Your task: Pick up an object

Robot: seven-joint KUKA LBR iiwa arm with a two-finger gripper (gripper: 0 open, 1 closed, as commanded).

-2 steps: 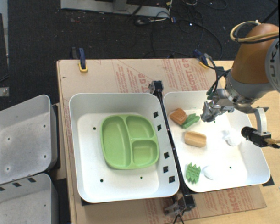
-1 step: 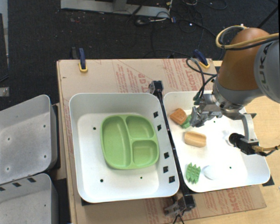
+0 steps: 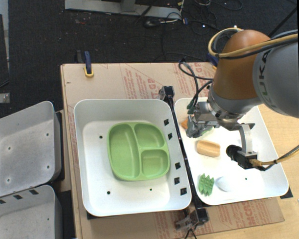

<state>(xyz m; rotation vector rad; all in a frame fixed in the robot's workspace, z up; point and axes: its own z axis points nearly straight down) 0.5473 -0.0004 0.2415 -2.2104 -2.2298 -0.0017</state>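
the claw hangs low over the right bin, near that bin's left wall, under the grey arm with its orange band. how far it is open cannot be told from this slant, and nothing can be seen held in it. a tan block lies in the right bin just below the claw, apart from it. toward the bin's near edge lie a green ridged piece and a pale rounded object, side by side. left of the right bin sits the left bin, with a green divided plate in its middle.
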